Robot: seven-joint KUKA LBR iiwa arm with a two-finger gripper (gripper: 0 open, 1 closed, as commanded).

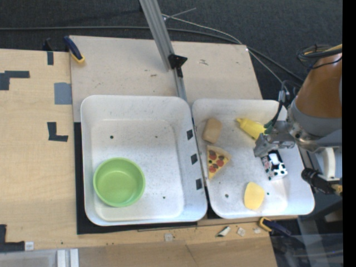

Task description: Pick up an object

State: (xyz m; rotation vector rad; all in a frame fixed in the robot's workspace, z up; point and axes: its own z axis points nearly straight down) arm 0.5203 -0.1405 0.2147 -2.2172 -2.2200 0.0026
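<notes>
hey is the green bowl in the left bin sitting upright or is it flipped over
Upright. The green bowl shows its open mouth and hollow inside to the camera, with the rim on top, resting on the floor of the left bin.

The robot arm (318,102) is big and round. Its top part is a wide orange-brown band that looks smooth and a bit shiny. Under the band the arm is grey, with a lighter grey ring below. A thin black cable curls next to it, and a yellow cable loops near the top. The gripper (273,159) at the end is made of grey metal with dark parts. Its tip is black with white patches, like little spots. A black knob sticks out lower down.
</notes>
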